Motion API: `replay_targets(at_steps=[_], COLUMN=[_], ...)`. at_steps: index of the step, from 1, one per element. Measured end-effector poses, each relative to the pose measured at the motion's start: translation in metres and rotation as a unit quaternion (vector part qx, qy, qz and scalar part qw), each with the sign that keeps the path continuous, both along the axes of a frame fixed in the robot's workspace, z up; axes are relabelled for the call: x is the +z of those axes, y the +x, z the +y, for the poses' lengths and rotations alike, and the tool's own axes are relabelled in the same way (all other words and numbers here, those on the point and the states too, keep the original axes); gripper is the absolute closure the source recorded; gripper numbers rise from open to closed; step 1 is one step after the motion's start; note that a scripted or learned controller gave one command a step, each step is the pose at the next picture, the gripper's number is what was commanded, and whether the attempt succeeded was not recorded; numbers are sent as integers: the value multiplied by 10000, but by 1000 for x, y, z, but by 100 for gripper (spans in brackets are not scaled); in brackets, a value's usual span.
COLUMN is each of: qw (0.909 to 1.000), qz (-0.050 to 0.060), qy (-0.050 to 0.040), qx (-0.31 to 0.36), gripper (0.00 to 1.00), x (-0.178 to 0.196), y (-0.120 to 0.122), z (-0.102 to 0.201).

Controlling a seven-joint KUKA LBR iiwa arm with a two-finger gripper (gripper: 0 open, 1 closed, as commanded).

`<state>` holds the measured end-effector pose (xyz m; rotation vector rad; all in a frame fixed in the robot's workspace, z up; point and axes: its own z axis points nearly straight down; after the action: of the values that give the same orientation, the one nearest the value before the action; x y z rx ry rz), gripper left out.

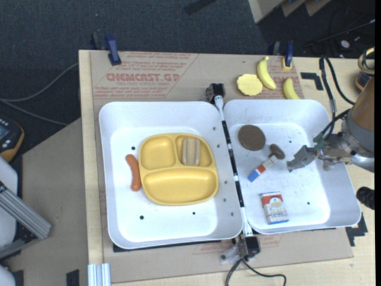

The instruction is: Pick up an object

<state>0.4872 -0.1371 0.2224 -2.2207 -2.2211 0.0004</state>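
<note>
Since nothing sits between the fingers, the marker [265, 165] with the brown cap and blue end, lying slantwise at centre right of the frame in the right bin [315, 210], looks the likeliest pick, and the step in hand appears to be the approach. The gripper [296, 161] hangs just right of it, fingers seemingly apart and bare; the next move calls for lowering astride it and closing. The cardboard at upper left reads "CHEMCAST GP" [143, 77]; the small red-and-white box [274, 208] carries print too small to read.
</note>
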Motion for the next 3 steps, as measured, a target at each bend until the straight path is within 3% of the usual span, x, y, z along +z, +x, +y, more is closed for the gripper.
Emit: replay_targets(at_steps=[1,2,3], qw=[10000,10000,10000], qz=[1,-25,-19], qy=[1,-20,-8], qx=[-1,-12,-4], gripper=[0,0,100], x=[-121,-138,-127], y=[49,97,95], z=[37,-24,-21])
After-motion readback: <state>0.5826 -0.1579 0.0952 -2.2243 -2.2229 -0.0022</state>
